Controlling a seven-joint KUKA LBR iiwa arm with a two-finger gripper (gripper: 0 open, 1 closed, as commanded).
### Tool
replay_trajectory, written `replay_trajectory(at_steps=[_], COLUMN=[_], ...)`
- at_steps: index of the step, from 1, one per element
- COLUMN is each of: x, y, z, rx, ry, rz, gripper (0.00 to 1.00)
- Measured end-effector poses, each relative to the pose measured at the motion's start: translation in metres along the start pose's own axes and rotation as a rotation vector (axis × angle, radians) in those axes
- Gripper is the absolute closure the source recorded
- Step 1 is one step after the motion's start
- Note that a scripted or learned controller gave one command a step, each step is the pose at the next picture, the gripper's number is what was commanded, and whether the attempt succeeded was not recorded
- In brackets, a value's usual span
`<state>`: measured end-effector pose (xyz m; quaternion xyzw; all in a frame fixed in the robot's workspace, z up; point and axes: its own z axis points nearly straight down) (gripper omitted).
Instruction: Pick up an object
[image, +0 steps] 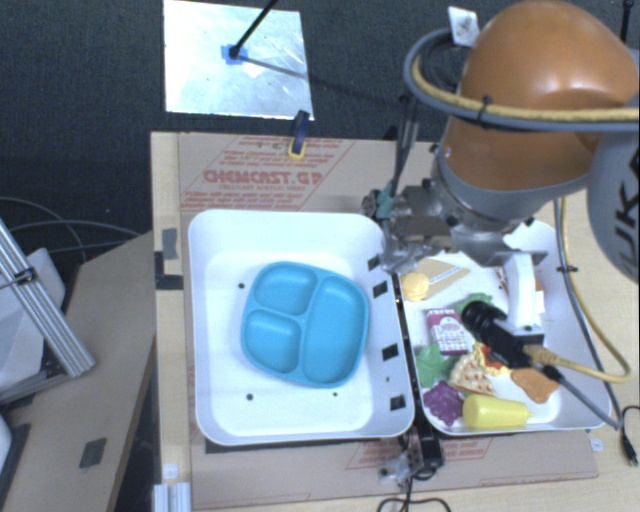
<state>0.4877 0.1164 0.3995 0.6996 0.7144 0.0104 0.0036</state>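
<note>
The arm hides the right bin's far end.

You see a smooth blue plastic tray in a glossy white bin; brown cardboard looks matt.

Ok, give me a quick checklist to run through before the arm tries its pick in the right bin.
1. Objects in the right bin: ok, several toys, among them a yellow piece and a purple one.
2. Gripper over that bin: ok, at its far left corner.
3. Finger state: cannot tell.
4. Object held: cannot tell.
5. Blue tray out of the way: ok, it lies in the left bin.
</note>
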Motion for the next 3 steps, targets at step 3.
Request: replay_trajectory(at_steps=[3], x=[-0.04], y=[0.045], z=[-0.14], rx=[0.006], ry=[-0.009], rz=[0.022], gripper=[1.0])
